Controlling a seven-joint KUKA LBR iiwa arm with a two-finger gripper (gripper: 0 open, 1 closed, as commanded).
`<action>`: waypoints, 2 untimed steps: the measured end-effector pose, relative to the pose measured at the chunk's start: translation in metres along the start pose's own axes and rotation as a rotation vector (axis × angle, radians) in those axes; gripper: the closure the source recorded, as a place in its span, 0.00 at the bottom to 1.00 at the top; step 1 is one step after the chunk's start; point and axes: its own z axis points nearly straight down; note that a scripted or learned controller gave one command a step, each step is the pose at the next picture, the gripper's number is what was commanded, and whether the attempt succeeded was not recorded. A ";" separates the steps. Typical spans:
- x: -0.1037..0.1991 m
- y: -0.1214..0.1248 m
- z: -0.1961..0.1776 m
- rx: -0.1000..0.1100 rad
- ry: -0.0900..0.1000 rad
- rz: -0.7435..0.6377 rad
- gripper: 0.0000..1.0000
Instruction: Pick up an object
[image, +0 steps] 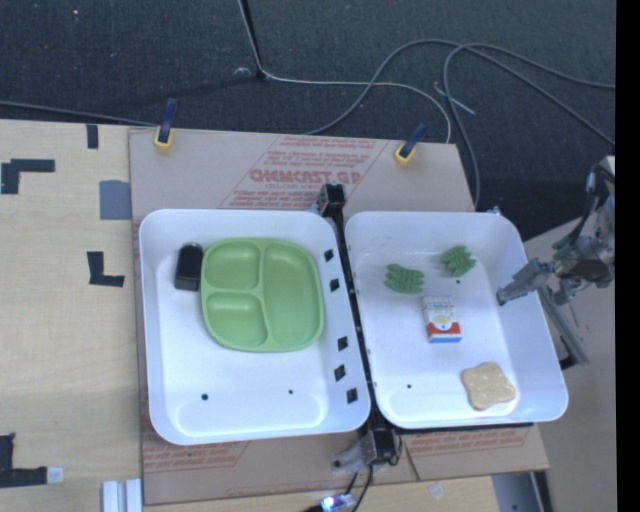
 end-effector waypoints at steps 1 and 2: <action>0.000 0.002 -0.006 -0.011 -0.003 -0.004 0.00; 0.001 0.013 0.046 -0.007 -0.003 -0.004 0.00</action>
